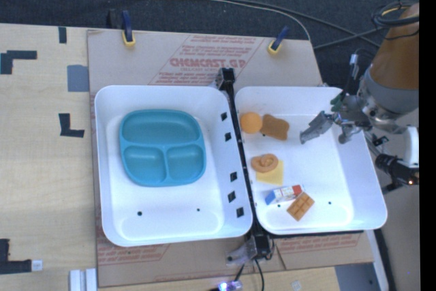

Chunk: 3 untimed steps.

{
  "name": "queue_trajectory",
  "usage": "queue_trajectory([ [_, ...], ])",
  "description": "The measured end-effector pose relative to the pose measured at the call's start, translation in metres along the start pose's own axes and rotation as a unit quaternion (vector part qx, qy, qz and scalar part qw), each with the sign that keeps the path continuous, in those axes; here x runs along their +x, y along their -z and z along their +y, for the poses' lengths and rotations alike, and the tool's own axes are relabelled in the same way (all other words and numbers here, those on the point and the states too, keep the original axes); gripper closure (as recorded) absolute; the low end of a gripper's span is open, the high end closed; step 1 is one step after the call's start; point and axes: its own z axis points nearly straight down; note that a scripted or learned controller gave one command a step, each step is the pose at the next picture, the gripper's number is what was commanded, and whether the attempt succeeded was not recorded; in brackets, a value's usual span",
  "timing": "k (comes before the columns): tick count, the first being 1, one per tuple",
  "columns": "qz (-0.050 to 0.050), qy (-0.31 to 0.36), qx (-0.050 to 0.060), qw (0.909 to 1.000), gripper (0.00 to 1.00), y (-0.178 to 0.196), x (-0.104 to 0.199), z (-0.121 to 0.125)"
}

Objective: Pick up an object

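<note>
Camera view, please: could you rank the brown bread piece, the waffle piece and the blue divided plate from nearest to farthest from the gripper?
From the gripper:
1. Brown bread piece, right bin, just left of it.
2. Waffle piece, right bin's front.
3. Blue divided plate, left bin.

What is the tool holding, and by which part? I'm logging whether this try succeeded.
Nothing is held. The tool hangs open above the right bin, with nothing between its fingers; the brown piece lies apart to its left.

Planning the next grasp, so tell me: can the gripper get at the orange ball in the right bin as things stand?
Probably yes. The gripper hangs over the right bin, and bare bin floor lies between it and the brown block. That block touches the orange ball on the arm's side, so coming down from above looks freer.
</note>
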Motion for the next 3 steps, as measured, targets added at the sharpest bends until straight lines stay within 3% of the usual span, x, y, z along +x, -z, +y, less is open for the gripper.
queue_trajectory([
  [1, -0.001, 0.002, -0.006, 1.0000, 0.00, 0.006, 0.000, 0.002],
  [3, -0.001, 0.001, -0.004, 1.0000, 0.00, -0.118, -0.006, 0.004],
])
